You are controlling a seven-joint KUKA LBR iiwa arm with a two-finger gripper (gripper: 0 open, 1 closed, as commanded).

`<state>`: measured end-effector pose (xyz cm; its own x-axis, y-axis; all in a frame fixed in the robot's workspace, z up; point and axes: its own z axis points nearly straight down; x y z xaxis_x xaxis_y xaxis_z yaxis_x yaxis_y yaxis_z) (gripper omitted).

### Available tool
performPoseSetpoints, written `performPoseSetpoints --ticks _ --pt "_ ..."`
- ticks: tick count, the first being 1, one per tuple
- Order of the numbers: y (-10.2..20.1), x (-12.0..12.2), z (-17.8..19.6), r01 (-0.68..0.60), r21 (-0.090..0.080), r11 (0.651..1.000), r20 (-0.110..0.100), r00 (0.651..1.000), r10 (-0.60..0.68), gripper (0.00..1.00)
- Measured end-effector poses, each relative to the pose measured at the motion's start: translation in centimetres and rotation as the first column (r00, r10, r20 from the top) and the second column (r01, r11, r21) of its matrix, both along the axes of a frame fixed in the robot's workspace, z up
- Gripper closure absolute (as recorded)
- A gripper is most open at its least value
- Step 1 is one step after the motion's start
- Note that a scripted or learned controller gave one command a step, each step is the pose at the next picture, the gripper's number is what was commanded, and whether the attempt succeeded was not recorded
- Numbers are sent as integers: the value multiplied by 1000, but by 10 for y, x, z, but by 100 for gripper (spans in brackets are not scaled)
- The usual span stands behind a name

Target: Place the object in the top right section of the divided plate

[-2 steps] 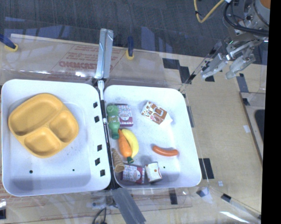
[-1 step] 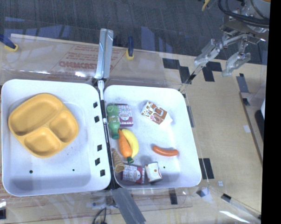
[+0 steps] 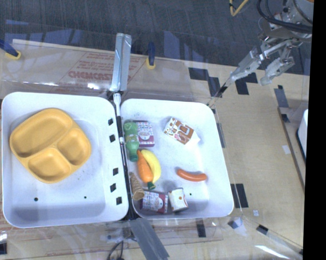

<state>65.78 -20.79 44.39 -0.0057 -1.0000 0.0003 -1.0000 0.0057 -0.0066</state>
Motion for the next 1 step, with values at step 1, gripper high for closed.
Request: performPoseSetpoints --ticks 1 --pt "4 0 0 -470 -3 883 -1 883 470 0"
